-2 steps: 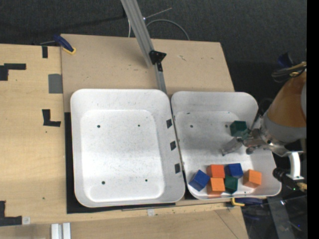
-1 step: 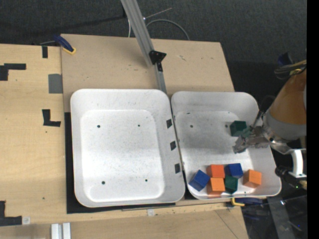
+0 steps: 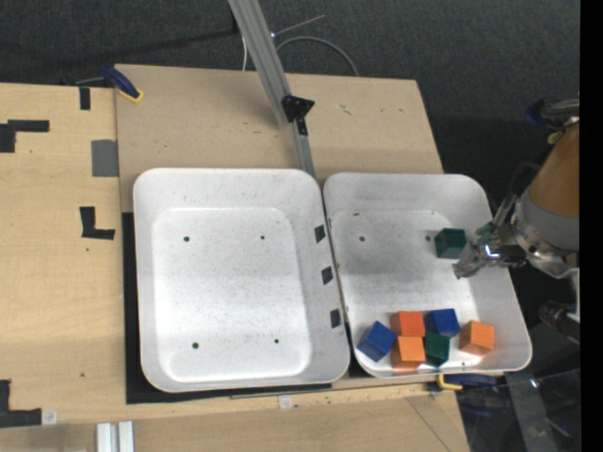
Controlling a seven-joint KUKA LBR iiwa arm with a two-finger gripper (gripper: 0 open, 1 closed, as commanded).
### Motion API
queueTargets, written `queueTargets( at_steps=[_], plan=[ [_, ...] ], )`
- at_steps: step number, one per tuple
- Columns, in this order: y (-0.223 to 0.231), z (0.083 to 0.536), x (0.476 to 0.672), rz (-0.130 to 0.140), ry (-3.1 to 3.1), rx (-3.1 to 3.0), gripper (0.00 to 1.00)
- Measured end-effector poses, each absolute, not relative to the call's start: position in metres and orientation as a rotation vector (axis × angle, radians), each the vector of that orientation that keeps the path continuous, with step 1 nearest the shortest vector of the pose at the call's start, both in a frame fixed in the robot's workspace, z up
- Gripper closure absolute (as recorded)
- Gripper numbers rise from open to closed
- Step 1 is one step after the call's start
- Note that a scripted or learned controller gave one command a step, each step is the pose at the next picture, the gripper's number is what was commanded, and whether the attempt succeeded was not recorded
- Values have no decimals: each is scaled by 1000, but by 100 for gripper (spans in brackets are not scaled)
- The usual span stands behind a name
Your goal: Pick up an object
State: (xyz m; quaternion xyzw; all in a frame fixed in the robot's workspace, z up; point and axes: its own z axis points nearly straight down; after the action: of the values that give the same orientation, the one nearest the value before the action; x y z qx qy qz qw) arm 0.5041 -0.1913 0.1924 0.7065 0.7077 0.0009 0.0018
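The small dark green cube sits alone in the right-hand shallow white bin, close to that bin's right wall and about midway along it, well apart from the other blocks. It looks like a light, rigid block with flat, smooth faces, so it should lift easily but could skate across the slick bin floor if nudged off-centre; the sensible hold is across two opposite side faces, squarely, low enough that it cannot tip out.

The two-finger gripper hangs just beside the cube on its right, over the bin's right wall, and whether it is parted or closed I cannot tell, since the tip is a small, glinting tangle of metal here. Nothing shows between its tips; it may be touching the cube's right face, though the slant makes that uncertain.

Along the bin's near edge lies a cluster of small cubes, packed touching: a blue cube at the left, two orange ones, a second blue, a dark green and an orange at the right corner. The left-hand white bin adjoins. The grey and orange arm is cut off at the right
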Motion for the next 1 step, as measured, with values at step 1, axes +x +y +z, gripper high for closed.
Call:
queueTargets(
  at_steps=[1],
  plan=[
    [-191,236,505,3,2220,2217,100]
  ],
)
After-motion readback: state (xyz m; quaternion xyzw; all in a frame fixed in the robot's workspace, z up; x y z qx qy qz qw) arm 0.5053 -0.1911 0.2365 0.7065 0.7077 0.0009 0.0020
